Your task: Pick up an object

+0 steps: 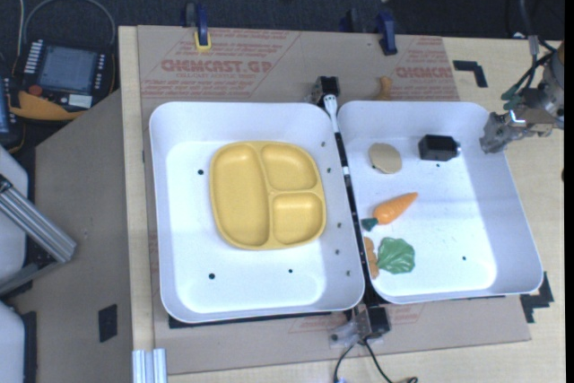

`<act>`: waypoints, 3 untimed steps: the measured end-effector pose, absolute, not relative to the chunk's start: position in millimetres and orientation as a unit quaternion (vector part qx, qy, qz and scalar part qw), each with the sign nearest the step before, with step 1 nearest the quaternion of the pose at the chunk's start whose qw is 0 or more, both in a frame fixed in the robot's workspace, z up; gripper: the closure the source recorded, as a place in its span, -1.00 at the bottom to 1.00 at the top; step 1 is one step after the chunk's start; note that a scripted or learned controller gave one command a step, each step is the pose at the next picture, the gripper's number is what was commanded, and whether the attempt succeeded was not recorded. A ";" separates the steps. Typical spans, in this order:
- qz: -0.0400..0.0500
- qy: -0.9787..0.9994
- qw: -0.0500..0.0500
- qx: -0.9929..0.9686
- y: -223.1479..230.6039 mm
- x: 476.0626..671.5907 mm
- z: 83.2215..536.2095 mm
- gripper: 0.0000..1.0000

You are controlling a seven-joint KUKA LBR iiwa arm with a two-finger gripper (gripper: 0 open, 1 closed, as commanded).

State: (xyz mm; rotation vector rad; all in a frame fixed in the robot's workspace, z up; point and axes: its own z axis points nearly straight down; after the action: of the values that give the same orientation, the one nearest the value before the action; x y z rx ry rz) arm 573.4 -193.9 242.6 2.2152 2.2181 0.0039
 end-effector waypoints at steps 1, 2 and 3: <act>0.001 0.709 0.001 0.705 -151.6 590.1 234.4 1.00; 0.002 0.710 0.001 0.704 -96.0 607.0 242.5 1.00; 0.002 0.709 0.001 0.705 -45.5 616.1 247.1 1.00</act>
State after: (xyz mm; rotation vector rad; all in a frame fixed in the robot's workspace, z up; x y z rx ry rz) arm 616.1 -45.5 247.1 2.2143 2.2269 0.0049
